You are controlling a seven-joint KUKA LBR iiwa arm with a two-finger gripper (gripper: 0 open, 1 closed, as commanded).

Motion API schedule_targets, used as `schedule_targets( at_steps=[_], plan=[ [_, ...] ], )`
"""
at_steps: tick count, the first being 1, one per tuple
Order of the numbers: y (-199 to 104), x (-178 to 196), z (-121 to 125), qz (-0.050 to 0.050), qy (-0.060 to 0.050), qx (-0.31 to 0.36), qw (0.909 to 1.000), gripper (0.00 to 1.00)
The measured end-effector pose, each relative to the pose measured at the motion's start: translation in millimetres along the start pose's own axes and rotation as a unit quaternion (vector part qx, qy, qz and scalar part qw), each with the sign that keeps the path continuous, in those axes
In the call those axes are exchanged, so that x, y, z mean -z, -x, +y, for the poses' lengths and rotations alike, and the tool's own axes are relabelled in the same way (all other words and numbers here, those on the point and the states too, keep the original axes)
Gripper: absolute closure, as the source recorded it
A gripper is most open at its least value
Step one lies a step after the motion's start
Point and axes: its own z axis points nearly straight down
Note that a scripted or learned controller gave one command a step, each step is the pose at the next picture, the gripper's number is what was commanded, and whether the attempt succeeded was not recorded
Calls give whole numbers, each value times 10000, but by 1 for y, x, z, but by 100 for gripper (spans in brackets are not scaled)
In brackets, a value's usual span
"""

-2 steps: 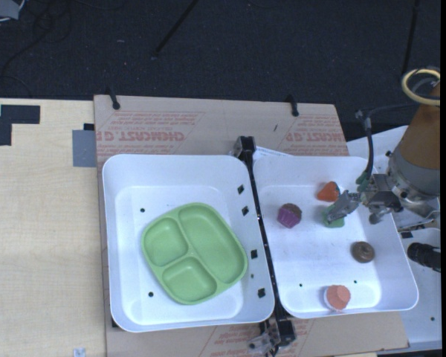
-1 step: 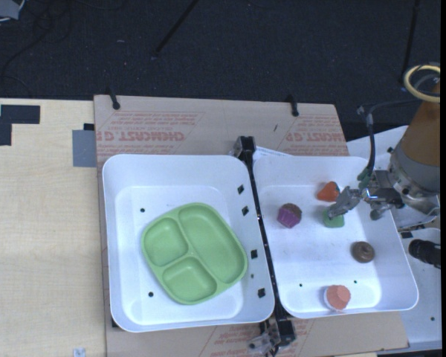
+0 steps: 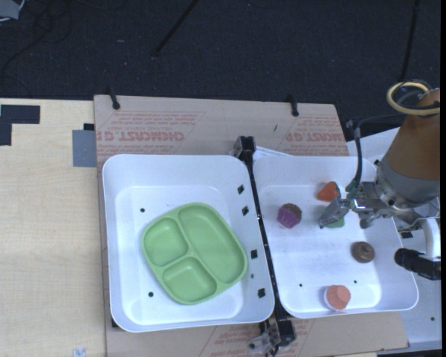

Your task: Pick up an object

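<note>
The right bin (image 3: 305, 274) holds several small objects. A purple lump (image 3: 288, 215) lies near its left side and an orange piece (image 3: 328, 192) sits further back. Toward the front there is a brown round piece (image 3: 363, 252), and an orange-pink round piece (image 3: 337, 297) lies by the front wall. My gripper (image 3: 331, 216) is low over the bin's middle, just in front of the orange piece. A small green object (image 3: 338, 219) shows right at its tip, partly hidden by it. I cannot tell whether the green object is gripped.
The left bin (image 3: 126, 192) holds a green divided plate (image 3: 194, 253). A black divider (image 3: 254, 222) runs between the bins. The arm (image 3: 416, 162) covers the right bin's far right corner. Bare wooden bench (image 3: 37, 236) lies to the left.
</note>
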Motion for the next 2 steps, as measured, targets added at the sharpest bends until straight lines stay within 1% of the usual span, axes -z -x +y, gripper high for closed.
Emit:
schedule_targets(
  at_steps=[1,2],
  plan=[
    [-11,-56,-5,5,-3,-1,10000,0],
    [-12,-110,-6,2,1,-4,10000,0]
  ],
)
